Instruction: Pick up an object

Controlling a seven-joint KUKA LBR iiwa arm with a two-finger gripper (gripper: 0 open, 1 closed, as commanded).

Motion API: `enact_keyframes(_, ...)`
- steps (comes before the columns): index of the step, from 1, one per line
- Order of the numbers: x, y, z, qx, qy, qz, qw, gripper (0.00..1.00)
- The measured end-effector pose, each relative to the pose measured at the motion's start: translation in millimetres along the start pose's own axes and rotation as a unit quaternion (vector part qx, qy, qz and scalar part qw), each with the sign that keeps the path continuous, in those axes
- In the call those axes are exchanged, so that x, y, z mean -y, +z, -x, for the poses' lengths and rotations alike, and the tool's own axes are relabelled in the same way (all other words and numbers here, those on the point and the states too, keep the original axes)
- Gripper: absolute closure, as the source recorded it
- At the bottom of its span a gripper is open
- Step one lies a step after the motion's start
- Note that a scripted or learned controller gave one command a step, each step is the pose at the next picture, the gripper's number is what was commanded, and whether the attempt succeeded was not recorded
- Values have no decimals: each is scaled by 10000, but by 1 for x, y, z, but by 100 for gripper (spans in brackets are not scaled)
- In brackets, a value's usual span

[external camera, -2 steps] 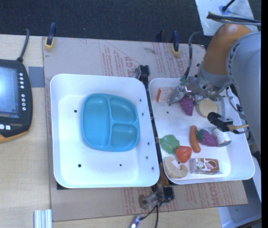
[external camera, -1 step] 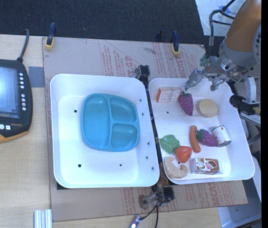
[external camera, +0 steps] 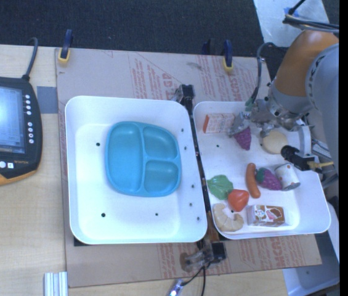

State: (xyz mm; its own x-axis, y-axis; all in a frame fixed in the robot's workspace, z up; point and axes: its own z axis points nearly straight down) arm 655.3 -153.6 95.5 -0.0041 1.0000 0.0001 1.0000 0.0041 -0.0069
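**Ana:** Cardboard covers the wooden bench [external camera: 20,227], and two shallow white bins sit on it side by side. What lies in the left bin [external camera: 84,184]?

**Ben:** Just a blue divided plate [external camera: 143,159], about in the middle. Left of that bin, on the bare wood, rests a tablet-like control pendant [external camera: 4,125] with its screen lit.

**Ana:** And the right bin [external camera: 312,214]?

**Ben:** Toy food, mostly. Along the near edge there's a small printed carton [external camera: 266,215] next to a pale pastry [external camera: 228,218]. Above those, a red pepper [external camera: 238,198] touches a green leafy piece [external camera: 220,185]. An orange carrot [external camera: 252,180] stands beside a purple grape bunch [external camera: 268,179] and a small can [external camera: 288,176]. A flat box [external camera: 217,124] lies at the far left corner.

**Ana:** Where's the arm?

**Ben:** It reaches in from the right, its orange band [external camera: 306,60] high over the far end of the bin. The gripper [external camera: 250,121] is down by a second purple grape bunch [external camera: 242,137], close above it, with a pale round piece [external camera: 274,142] just to the right.

**Ana:** Is it holding that bunch?

**Ben:** I can't tell; the wrist hardware hides that.
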Motion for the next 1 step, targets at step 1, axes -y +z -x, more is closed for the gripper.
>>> enact_keyframes(1, -1, -12, 0, 3, -15, 1, 10000, 100)
